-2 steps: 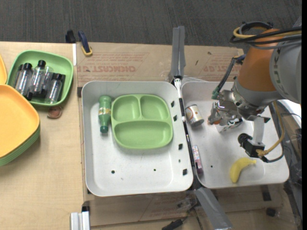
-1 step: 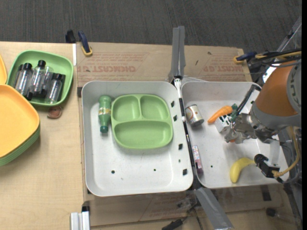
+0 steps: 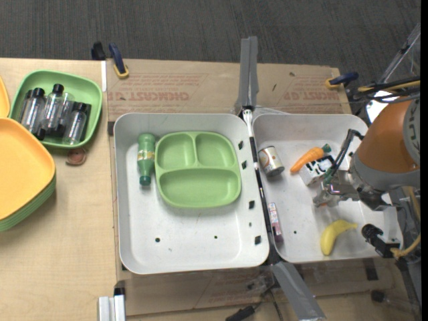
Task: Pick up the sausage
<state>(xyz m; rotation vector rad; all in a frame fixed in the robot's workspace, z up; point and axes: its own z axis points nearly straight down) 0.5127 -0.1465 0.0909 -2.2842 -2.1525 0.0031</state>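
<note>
Hovering in the right bin (image 3: pixel 294 249), my claw (image 3: pixel 328 194), opening I cannot tell; thin pinkish stick (image 3: pixel 273 220) hugs its left wall.

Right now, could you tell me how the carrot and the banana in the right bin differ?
The carrot is orange with a green top; the banana is plain yellow. The carrot lies near the bin's far side, left of the gripper; the banana lies nearer the front wall. The carrot is straight and tapered, the banana curved. Both rest on the right bin floor.

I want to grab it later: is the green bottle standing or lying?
Lying. The green bottle rests lengthwise on the left bin floor beside the green divided plate.
</note>
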